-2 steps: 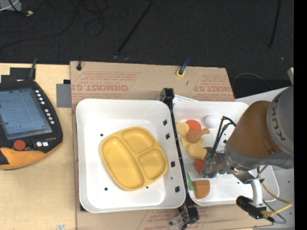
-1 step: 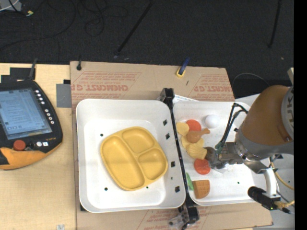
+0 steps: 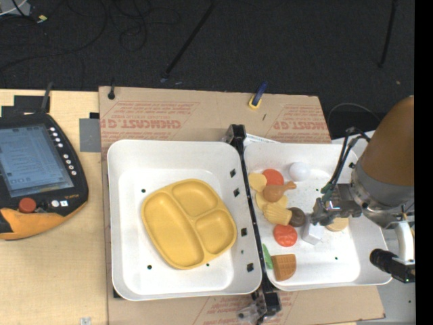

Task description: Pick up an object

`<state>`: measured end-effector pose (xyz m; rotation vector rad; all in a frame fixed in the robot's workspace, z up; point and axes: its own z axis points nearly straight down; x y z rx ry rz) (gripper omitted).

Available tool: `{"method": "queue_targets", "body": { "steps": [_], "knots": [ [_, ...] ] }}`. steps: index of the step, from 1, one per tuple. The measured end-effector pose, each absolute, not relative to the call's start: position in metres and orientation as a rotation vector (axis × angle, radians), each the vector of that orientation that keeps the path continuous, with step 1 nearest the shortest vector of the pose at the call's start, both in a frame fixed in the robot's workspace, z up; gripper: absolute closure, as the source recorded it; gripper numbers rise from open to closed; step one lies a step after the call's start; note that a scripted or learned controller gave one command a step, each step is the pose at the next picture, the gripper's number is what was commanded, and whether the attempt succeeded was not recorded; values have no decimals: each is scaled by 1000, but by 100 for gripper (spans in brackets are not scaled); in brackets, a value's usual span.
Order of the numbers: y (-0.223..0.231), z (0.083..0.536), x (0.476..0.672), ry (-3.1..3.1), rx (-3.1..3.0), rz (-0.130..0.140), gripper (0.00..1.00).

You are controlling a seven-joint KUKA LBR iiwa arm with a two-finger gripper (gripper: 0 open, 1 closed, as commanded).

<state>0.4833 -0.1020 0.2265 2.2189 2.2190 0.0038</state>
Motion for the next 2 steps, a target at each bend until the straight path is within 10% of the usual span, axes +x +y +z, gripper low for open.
{"method": "queue_targets", "body": {
  "steps": [2],
  "knots": [
    [-47,224,502,2229,2218,0,100]
  ]
}}
